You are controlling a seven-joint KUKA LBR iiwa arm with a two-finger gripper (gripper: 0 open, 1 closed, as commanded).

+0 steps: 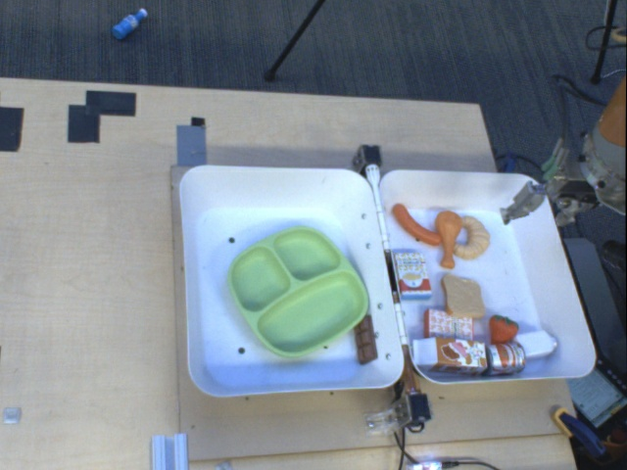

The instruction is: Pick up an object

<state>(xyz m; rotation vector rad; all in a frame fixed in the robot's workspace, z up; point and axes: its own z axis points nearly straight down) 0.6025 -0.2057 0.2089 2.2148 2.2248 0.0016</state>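
The right bin [573, 311] holds toy foods: an orange sausage [415, 225], a drumstick [449, 235], a bagel [476, 237], a small carton [411, 274], a bread slice [462, 295], a red-and-white box [449, 323], a red strawberry [503, 328] and a lying can [478, 358]. My gripper [537, 186] hangs over that bin's far right corner, open, with nothing between its fingers. It is well right of the bagel and clear of all the objects.
The left bin [196, 262] holds a green divided plate [299, 290] and a brown bar [364, 341] beside the divider. A white tube [535, 344] lies at the right bin's near right. The arm [607, 155] enters from the right edge.
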